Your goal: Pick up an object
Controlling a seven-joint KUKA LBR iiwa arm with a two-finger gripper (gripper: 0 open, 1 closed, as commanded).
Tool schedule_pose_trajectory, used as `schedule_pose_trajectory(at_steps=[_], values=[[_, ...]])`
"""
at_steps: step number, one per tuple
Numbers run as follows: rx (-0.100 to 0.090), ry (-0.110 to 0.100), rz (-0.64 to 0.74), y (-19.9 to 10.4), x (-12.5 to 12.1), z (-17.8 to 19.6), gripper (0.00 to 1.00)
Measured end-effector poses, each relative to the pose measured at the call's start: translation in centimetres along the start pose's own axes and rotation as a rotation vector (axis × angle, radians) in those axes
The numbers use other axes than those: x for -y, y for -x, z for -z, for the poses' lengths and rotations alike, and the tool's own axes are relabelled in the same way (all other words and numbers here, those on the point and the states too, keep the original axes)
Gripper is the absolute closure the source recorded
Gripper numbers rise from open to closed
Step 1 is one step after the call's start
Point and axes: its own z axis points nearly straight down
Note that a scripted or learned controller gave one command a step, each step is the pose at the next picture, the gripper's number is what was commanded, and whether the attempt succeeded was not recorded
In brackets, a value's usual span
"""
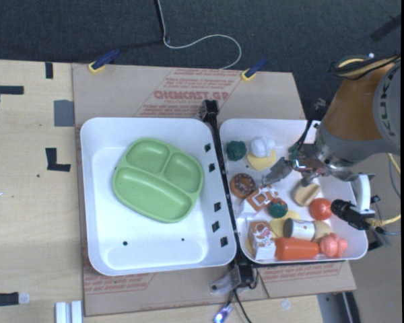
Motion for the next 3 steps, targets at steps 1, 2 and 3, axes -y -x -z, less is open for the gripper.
schedule_pose_trajectory(at_steps=[1, 2, 3], values=[[0.000, 0.011, 0.008, -6.7, -0.7, 10.3, 0.00], [0.001, -0.006, 0.003, -6.3, -0.6, 10.4, 1.00], [0.000, 0.004, 0.007, -12.1, 1.9, 15.4, 1.00]])
